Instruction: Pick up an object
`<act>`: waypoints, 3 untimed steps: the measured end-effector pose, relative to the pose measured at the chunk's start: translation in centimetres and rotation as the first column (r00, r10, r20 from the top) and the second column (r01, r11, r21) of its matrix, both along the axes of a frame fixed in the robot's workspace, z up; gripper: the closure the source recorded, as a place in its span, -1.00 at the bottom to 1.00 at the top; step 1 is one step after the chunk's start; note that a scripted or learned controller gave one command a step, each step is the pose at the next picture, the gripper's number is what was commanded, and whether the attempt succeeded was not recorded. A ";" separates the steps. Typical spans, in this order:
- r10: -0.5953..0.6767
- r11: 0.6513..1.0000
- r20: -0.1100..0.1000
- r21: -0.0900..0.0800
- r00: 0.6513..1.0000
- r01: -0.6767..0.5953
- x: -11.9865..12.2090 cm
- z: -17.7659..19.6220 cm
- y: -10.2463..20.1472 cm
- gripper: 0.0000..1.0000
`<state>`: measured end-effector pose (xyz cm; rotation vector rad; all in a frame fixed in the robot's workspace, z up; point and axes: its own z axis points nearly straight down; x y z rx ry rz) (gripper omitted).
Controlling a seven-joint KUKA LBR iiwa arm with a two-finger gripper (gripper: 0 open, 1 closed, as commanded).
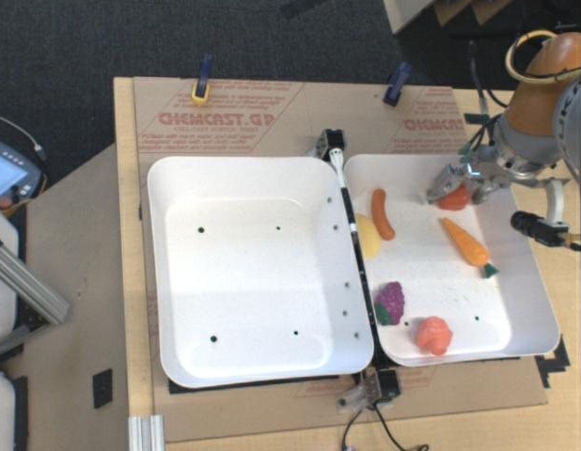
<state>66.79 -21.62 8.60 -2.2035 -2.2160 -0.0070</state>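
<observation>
On the cardboard-covered worktop, upper right of frame, the gripper, its closure indiscernible, hovers at a small red plastic toy, probably light, rigid and slippery; grasp across its middle.

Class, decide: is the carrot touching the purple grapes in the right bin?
Apart. The camera view shows bare white bin floor between the carrot and the purple grapes.

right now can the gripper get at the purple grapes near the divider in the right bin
Probably yes. The purple grapes lie in the open on the right bin floor, nothing over them. The gripper sits at the bin's far end by a red object; the divider close beside the grapes could crowd a finger.
</observation>
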 end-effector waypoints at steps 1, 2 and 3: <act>0.000 1.000 0.000 0.000 1.000 0.000 0.0 0.0 0.0 -1.00; -0.001 1.000 0.010 -0.012 1.000 0.002 0.0 1.1 -0.4 1.00; -0.006 1.000 0.005 -0.012 1.000 0.006 -8.5 0.0 5.2 1.00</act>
